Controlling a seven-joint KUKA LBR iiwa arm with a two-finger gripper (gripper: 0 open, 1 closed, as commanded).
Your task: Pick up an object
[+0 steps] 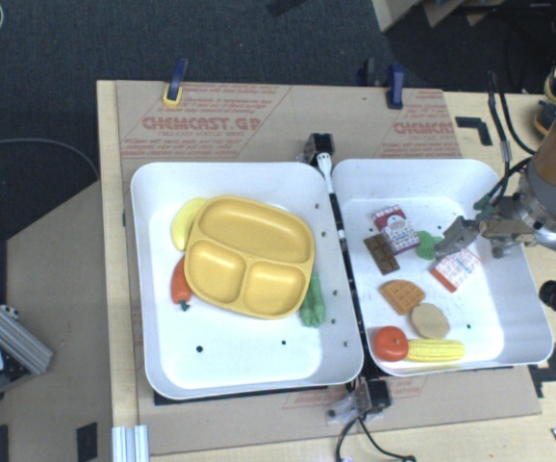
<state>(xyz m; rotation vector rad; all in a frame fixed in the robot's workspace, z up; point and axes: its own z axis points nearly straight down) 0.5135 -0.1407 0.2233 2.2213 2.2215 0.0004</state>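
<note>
two white bins (pixel 153 287) sit on a cardboard-covered bench (pixel 259 114); jaws' state unclear.

The right bin (pixel 509 340) holds a loose scatter of small toy foods. A red-and-white packet (pixel 394 227) lies toward its upper middle, with a brown chocolate bar (pixel 381 253) just left and a green piece (pixel 425 246) at its right. Another red-and-white packet (pixel 454 269) lies further right. Lower down sit a waffle (pixel 402 295), a tan round cookie (pixel 430 320), a tomato (pixel 390 343) and a corn cob (pixel 436 351).
</note>
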